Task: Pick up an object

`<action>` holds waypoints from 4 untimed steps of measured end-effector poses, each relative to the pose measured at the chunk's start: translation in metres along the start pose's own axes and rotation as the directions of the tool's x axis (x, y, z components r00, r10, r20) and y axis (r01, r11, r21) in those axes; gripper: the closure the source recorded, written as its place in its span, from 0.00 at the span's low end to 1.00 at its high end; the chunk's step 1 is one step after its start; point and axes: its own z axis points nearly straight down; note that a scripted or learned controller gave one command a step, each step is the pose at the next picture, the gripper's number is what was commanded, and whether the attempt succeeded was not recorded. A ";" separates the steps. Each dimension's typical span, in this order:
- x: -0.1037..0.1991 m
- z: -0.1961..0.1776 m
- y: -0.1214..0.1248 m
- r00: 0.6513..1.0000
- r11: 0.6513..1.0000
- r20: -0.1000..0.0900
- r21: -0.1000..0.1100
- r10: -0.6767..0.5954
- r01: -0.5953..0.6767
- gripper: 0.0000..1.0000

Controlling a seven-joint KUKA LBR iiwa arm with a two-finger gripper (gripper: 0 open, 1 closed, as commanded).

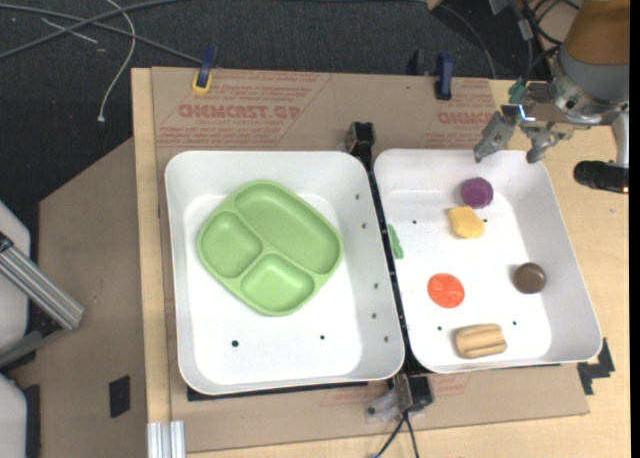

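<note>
Currently, placed relative to the right bin:
Purple ball (pixel 477 191): inside the right bin (pixel 570 286), near its far edge, just beyond the yellow piece.
Yellow piece (pixel 466 222): in the same bin, just nearer the camera than the ball, close to it.
Orange disc (pixel 446 290): in the bin's middle, toward its left side.
Brown ball (pixel 529 277): near the bin's right wall, level with the disc.
Tan roll (pixel 479 340): lying flat near the bin's near edge.
Green sliver (pixel 394 242): at the bin's left wall, beside the divider.
End effector (pixel 514 148): above the bin's far rim, beyond and to the right of the purple ball; fingers spread apart, nothing between them.
Arm (pixel 598 36): grey with an orange band, rising off the bin's far right corner.
Left bin (pixel 200 346): touching the right bin's left side.
Green tray (pixel 268 246): three compartments, resting in the left bin, well apart from the right bin's objects.
Counter (pixel 280 111): cardboard sheet under both bins, clamped at its far edge by a yellow clip (pixel 206 70) and a blue clip (pixel 444 76).
</note>
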 end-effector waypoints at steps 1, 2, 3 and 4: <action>0.000 -0.008 0.003 1.000 1.000 0.002 -0.014 -0.003 0.003 0.00; 0.007 0.049 -0.004 1.000 1.000 0.001 -0.008 -0.002 0.002 0.00; 0.017 0.107 -0.003 1.000 1.000 0.001 -0.008 -0.004 0.004 0.00; 0.016 0.128 -0.003 1.000 1.000 0.004 -0.015 -0.001 0.001 0.00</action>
